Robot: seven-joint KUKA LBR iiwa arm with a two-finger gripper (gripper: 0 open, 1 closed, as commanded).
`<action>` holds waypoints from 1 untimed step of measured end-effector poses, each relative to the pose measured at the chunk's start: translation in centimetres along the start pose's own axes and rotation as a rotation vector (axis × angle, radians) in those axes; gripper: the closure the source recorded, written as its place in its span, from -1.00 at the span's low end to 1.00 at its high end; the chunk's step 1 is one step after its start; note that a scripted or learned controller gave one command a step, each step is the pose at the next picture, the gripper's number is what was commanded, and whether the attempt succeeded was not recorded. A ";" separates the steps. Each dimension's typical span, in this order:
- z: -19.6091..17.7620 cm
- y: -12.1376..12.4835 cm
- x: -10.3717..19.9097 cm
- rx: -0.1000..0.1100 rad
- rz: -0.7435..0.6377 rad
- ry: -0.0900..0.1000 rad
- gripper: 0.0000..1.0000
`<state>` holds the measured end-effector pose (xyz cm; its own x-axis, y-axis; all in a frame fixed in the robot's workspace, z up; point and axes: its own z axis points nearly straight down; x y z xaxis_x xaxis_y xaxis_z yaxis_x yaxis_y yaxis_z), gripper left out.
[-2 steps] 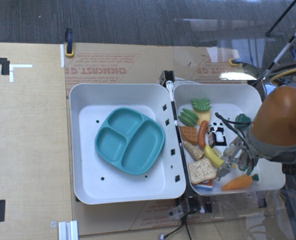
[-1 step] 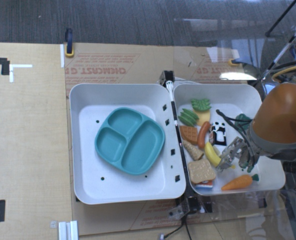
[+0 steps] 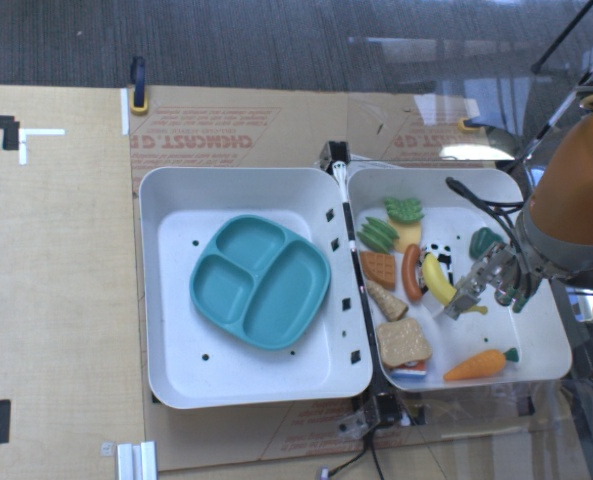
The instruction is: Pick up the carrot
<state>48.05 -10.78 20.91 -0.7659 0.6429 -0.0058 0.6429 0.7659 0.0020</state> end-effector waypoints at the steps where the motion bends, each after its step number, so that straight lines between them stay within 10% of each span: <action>1: -4.8 4.5 3.7 -0.001 0.238 -0.002 1.00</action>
<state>48.09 -4.96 25.69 -0.5926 0.8054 -0.0071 0.8054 0.5927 0.0043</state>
